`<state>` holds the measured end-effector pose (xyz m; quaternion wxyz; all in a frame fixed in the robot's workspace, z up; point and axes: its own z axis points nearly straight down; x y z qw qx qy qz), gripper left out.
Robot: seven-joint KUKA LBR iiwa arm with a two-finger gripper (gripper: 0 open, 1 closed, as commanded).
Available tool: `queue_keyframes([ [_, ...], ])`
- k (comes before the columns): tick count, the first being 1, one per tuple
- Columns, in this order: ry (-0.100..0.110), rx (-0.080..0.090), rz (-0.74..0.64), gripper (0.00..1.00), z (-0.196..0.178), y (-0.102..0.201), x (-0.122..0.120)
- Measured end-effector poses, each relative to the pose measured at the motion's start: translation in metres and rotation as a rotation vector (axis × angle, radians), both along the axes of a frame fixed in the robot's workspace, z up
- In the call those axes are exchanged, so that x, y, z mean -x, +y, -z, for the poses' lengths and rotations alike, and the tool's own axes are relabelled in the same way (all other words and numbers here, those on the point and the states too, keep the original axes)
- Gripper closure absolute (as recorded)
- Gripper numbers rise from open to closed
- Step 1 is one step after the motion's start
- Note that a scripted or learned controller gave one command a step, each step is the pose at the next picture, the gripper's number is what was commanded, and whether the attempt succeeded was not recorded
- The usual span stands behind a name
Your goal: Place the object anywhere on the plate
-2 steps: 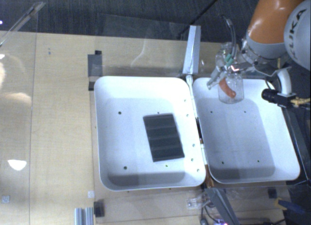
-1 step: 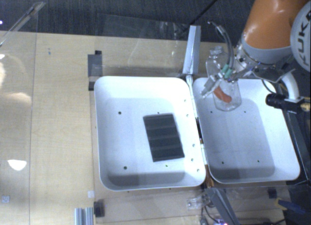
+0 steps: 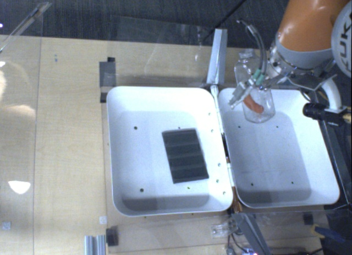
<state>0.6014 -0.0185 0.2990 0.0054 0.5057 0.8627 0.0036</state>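
Two white bins side by side. Left bin (image 3: 124, 138) holds a dark ridged plate (image 3: 185, 155), roughly centred, tilted toward 11 o'clock. Right bin (image 3: 291, 160): floor mostly bare, w/ an orange-red object (image 3: 254, 104) near its 11 o'clock corner, inside the clear-fingered gripper (image 3: 250, 95). Fingers transparent and blurred, so can't tell how wide they stand or whether they grip. Arm (image 3: 311, 17) cut off at 1 o'clock.

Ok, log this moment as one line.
gripper: over right bin, far corner | orange object: between fingers | dark plate: left bin | placement: not yet done
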Motion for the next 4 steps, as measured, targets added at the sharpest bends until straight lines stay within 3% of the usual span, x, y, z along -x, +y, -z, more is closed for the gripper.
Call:
queue_keyframes([
  [1, 0.008, -0.001, 0.062, 1.0, 0.026, -0.01, 0.027],
  [2, 0.007, -0.001, 0.054, 1.0, 0.014, 0.052, 0.04],
  [3, 0.006, 0.001, -0.176, 1.0, 0.04, 0.048, 0.06],
  [4, 0.0, 0.001, -0.177, 1.0, 0.029, 0.049, 0.058],
])
